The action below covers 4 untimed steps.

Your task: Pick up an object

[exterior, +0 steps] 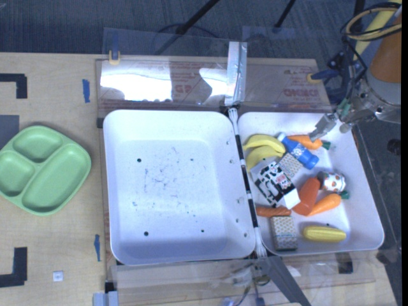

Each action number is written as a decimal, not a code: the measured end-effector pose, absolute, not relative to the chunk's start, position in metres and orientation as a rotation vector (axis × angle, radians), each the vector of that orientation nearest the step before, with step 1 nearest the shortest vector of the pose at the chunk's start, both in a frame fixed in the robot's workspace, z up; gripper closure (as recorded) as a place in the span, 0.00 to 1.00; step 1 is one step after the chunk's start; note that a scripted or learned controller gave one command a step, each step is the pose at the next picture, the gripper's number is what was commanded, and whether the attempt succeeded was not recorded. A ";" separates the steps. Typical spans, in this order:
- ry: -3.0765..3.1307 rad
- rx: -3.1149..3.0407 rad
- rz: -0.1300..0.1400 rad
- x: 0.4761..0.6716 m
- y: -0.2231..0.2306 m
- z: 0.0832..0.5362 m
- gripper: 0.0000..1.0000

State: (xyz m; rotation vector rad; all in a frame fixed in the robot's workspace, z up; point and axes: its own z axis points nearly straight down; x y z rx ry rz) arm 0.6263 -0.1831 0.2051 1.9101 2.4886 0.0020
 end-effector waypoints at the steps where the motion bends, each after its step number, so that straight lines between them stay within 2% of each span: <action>1: 2.629 1.709 0.002 0.629 -0.220 0.191 0.00; 2: 2.830 1.359 0.001 0.649 -0.167 0.176 0.00; 3: 2.902 1.201 -0.001 0.653 -0.194 0.087 0.00; 4: 2.787 1.437 0.002 0.654 -0.156 0.159 0.00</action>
